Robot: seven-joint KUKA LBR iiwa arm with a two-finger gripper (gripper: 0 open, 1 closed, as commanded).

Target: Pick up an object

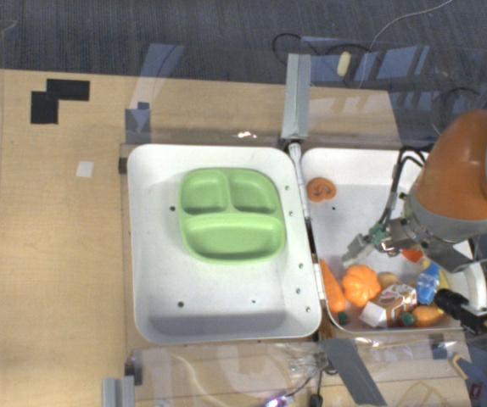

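Note:
My gripper (377, 244) hangs over the right bin (354, 176), just above a pile of small toy foods along its front edge. It is open, and I see nothing between its fingers. Right below it sits an orange pumpkin (361, 285), with a carrot (333, 292) to its left. A brown-and-white carton (395, 299), a blue bottle (428, 282) and a red piece (411, 255) lie to the right, partly under the wrist. An orange round cookie (320, 190) lies alone near the bin's back left corner.
The left bin (154, 312) holds a green divided plate (231, 213). A raised divider (305, 227) separates the two bins. The arm's orange band (460, 172) looms over the right bin's right side, hiding that part.

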